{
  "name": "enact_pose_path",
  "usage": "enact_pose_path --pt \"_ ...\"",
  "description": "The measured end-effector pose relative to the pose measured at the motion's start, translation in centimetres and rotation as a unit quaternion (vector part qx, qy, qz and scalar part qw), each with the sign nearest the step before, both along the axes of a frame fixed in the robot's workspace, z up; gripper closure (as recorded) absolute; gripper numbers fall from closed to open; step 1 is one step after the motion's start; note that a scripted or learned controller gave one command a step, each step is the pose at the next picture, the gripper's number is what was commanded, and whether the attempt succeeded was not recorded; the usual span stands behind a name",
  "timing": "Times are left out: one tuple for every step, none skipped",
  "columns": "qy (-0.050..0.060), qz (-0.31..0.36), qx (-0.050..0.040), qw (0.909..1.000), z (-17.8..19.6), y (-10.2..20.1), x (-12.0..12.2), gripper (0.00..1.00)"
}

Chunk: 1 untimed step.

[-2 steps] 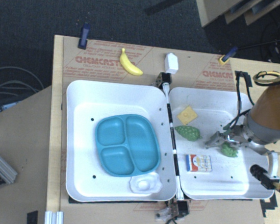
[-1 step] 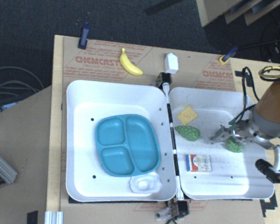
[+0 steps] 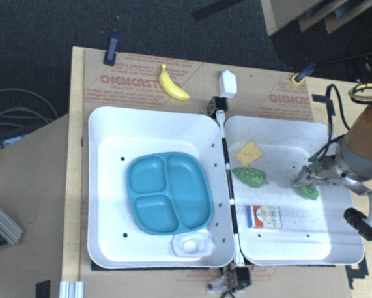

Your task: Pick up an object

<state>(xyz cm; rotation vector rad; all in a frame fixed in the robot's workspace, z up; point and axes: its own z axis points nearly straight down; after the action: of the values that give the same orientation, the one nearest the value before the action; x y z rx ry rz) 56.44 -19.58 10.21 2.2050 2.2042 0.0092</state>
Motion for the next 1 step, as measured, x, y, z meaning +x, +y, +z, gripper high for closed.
enact_pose_path --pt "0.009 0.002 0.0068 0.9999 4.69 7.05 0.96 1.00"
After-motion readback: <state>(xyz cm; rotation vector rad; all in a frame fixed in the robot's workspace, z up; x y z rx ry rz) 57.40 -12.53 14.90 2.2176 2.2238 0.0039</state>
